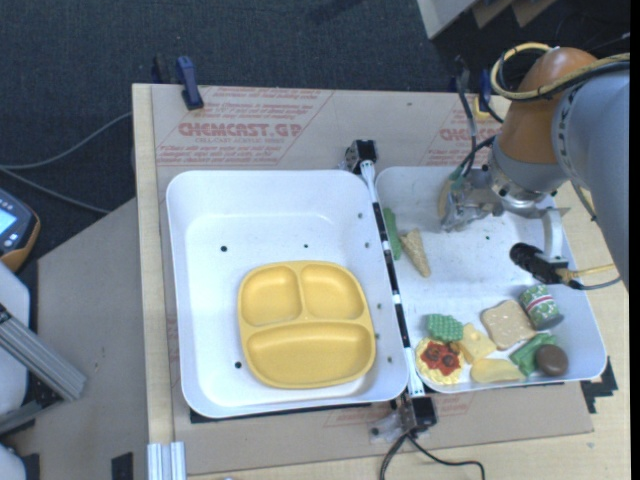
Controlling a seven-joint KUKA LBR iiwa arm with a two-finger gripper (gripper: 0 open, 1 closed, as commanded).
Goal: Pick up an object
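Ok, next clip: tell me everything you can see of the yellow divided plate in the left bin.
The yellow plate is a rounded-rectangle tray, plastic by its look, with three compartments: two small ones on the far side and one large one nearest the camera. All three look bare. It lies flat, right side up, on the floor of the left bin, toward the near right part. Nothing rests on it, and the gripper is over the other bin.

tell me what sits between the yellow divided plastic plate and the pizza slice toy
In the camera view, the two bins' adjoining white rims run between the yellow divided plate and the pizza slice toy; no objects.
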